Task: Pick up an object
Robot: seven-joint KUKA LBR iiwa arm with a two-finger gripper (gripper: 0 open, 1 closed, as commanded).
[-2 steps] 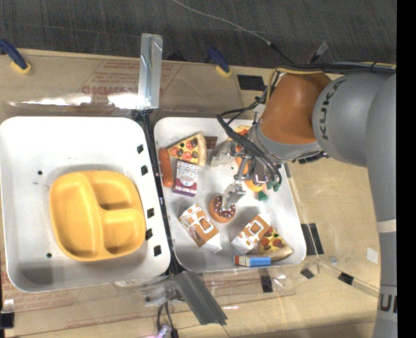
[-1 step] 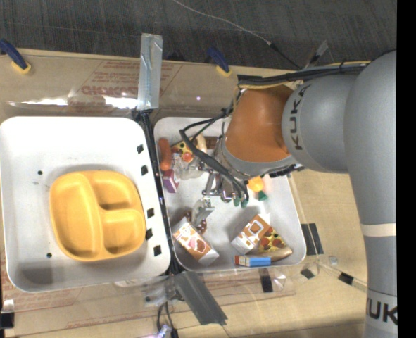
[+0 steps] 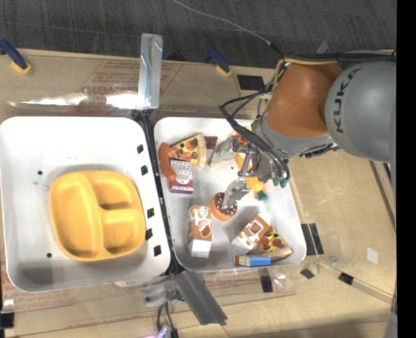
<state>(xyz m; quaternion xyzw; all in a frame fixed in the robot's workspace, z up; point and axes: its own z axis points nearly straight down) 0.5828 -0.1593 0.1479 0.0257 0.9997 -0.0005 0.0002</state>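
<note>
Where fingers part, pincer [image 3: 237,189] touching donut [image 3: 224,205]

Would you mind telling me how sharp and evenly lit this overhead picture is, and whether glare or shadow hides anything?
Camera view: light is soft and even; the clear plastic sheet behind the left white bin shows mild glare; the yellow divided plastic tray is crisp; the small toy items under the grey arm's gripper look slightly soft and cluttered, so its jaws are hard to read.

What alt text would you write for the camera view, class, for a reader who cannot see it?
A grey KUKA arm's gripper hangs over the right white bin of toy food, just above a chocolate doughnut. The left bin holds a yellow divided tray.
</note>
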